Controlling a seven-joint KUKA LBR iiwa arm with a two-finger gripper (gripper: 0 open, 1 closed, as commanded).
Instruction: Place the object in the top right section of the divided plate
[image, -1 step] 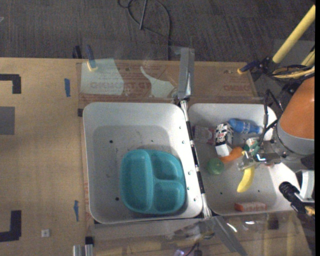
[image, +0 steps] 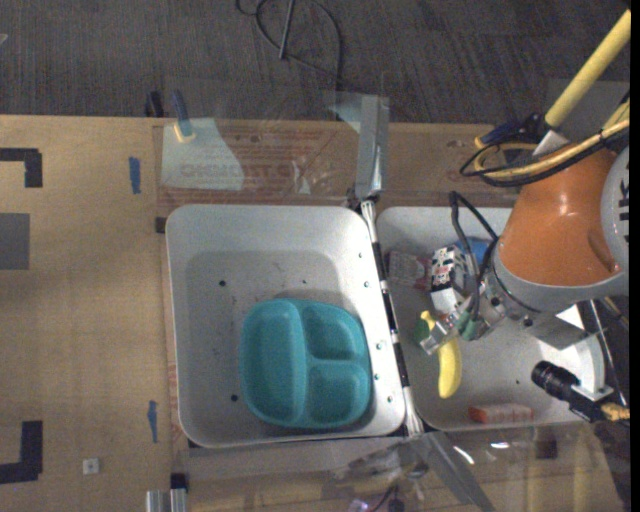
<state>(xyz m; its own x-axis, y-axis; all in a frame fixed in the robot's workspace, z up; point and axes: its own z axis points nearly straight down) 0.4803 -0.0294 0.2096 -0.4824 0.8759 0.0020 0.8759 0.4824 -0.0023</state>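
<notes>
You are looking down on a light brown wooden surface (image: 80, 330) marked with blue tape strips (image: 134, 174) and black corner marks (image: 24, 165). Two shallow white plastic bins rest on it, left (image: 200, 240) touching right (image: 420, 225).

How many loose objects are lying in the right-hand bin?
3 at least: a yellow banana near the middle, a reddish bar by the front edge, and a small packet at the back left. The arm may hide others.

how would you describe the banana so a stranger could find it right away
Look in the right white bin, beneath the orange-banded arm. Near the bin's left wall lies the banana, just below the tool. It is the only yellow item there; the reddish block nearby is flat and rectangular.
</notes>
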